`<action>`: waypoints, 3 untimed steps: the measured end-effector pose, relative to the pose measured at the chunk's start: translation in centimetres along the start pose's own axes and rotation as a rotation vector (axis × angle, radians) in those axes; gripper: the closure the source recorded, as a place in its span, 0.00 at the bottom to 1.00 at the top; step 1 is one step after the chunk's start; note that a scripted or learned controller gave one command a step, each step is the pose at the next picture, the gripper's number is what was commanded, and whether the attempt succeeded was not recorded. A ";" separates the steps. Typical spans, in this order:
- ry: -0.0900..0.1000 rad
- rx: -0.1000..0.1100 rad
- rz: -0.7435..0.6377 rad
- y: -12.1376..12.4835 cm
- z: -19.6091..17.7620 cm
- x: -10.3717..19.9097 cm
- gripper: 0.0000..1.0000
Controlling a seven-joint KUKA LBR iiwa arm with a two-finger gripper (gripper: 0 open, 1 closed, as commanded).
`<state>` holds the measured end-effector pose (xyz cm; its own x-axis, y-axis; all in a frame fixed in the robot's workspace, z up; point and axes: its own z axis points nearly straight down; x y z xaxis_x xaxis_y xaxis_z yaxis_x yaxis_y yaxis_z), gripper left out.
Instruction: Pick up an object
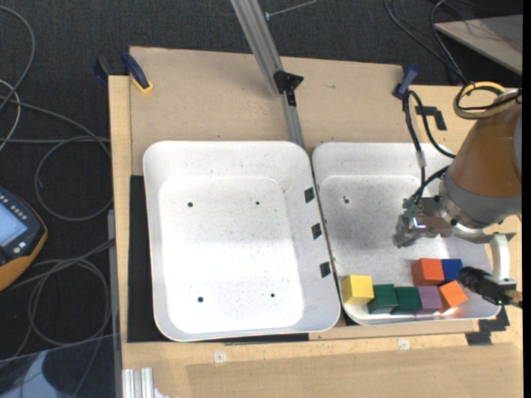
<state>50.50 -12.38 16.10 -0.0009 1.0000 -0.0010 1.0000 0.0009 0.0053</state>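
Observation:
Several small blocks lie along the front edge of the right bin [365,181]: a yellow block [358,288], a dark green block [383,297], a second green block [407,298], a purple block [430,298], an orange block [453,293], a red-orange block [429,270] and a blue block [451,268]. My gripper [409,231] hangs over the right bin's middle right, just up and left of the red-orange block. I see nothing between its tips.
The left bin [224,239] lies beside the right one, their rims meeting in the middle. A slanted metal rod [265,48] crosses the bench's back. Clamps sit at the board's back corners. Cables trail on the floor at left.

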 end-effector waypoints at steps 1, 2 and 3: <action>0.000 -0.001 -0.001 0.2 -4.4 0.4 1.00; -0.001 -0.001 -0.001 0.5 -8.8 -0.2 1.00; 0.003 0.002 -0.006 1.7 -9.5 5.4 1.00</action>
<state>52.20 -6.96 25.61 -0.0072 1.0000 0.0020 1.0000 0.0072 0.0028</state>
